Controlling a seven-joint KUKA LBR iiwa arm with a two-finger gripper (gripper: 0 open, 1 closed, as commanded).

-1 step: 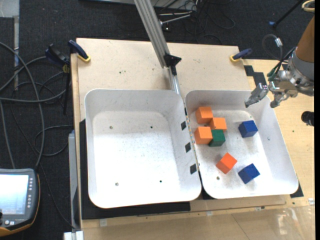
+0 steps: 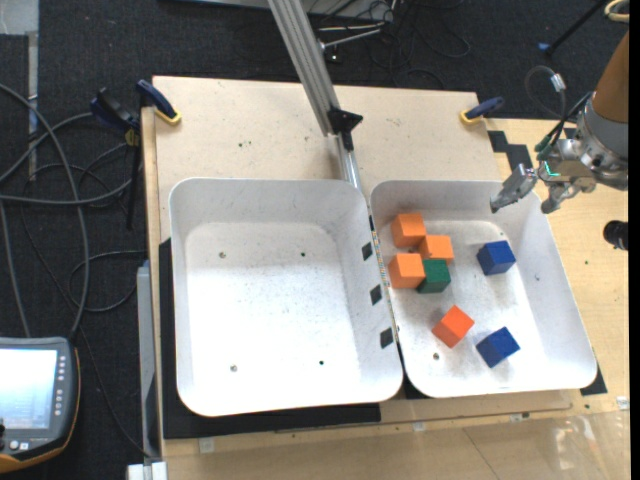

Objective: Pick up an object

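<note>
The right bin (image 2: 560, 298) holds several blocks. Three orange blocks (image 2: 409, 229) and a green block (image 2: 435, 275) cluster near its left wall. A lone orange block (image 2: 453, 325) lies lower down. One blue block (image 2: 495, 257) sits in the middle right, and another blue block (image 2: 497, 346) lies near the front. My gripper (image 2: 535, 193) hangs above the bin's far right corner, open, with nothing between its fingers (image 2: 510, 190). It is up and to the right of the nearer blue block.
The left bin (image 2: 190, 268) stands beside the right one. A slanted metal pole (image 2: 305, 53) runs from the top down to the divide between the bins. Blue clamps (image 2: 155, 100) hold the board's far corners. Cables lie at left.
</note>
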